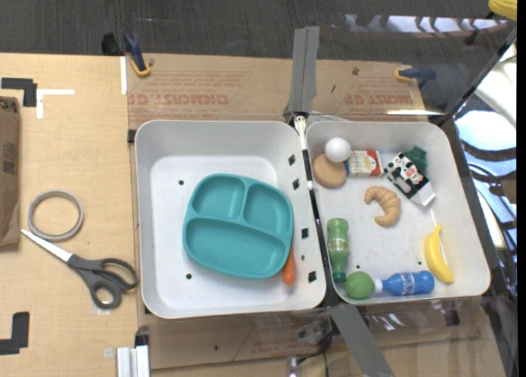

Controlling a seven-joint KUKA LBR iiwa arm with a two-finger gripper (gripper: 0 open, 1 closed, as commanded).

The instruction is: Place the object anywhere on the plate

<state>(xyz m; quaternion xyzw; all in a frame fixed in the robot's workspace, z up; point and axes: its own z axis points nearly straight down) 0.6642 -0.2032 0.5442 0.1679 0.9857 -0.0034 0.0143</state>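
Left bin (156,227): holds a teal divided plate (238,227), lying flat near its centre.
Carrot (288,269): small and orange, just beside the plate's near right corner, on the bin floor, against the right wall.
Right bin (460,227): holds a white ball (338,149) touching a tan bun (329,172), a small carton (364,163), a cow-patterned toy (404,173), a croissant (384,204), a banana (437,256), a green bottle (337,246), a green ball (358,285) and a blue bottle (407,283).
Worktop (74,121): scissors (86,268) and a tape roll (55,213) lie left of the bins.
Claw: state cannot be determined.
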